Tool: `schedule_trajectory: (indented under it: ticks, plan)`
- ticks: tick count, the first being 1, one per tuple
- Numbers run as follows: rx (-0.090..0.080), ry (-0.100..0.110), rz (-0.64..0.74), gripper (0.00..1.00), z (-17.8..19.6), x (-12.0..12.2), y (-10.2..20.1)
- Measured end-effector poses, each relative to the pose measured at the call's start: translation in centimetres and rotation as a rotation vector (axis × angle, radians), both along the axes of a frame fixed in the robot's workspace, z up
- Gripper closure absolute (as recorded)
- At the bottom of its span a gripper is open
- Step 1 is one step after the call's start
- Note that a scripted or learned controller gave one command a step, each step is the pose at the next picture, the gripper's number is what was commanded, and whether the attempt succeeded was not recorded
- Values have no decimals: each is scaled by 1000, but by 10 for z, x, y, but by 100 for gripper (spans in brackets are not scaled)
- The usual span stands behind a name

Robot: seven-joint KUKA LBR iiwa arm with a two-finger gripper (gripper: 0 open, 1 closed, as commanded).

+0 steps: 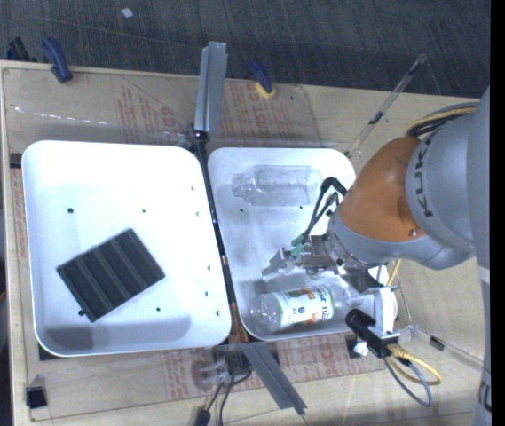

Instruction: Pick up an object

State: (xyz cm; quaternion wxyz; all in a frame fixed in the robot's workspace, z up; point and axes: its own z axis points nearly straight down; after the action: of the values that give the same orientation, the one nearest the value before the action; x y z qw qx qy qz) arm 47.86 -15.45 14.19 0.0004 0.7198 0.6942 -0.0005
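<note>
From the camera view, the gripper (289, 260) hung low over the middle of the right bin (225, 238); whether it was parted or closed I could not tell. A labelled bottle (293, 310) lay just below it along the near wall, and a clear bottle (272, 185) against the far wall. The left bin (39, 238) held a ridged black slab (111, 273), with open floor around it.
</note>
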Motion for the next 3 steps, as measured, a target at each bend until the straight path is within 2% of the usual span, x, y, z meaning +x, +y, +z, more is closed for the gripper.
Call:
schedule_trajectory:
  ticks: [1, 2, 3]
  plan:
    - [2, 0, 20, 0, 15, 36, -34]
    - [3, 2, 103, 0, 26, -1, -18]
    - [2, 2, 92, 0, 37, 19, -13]
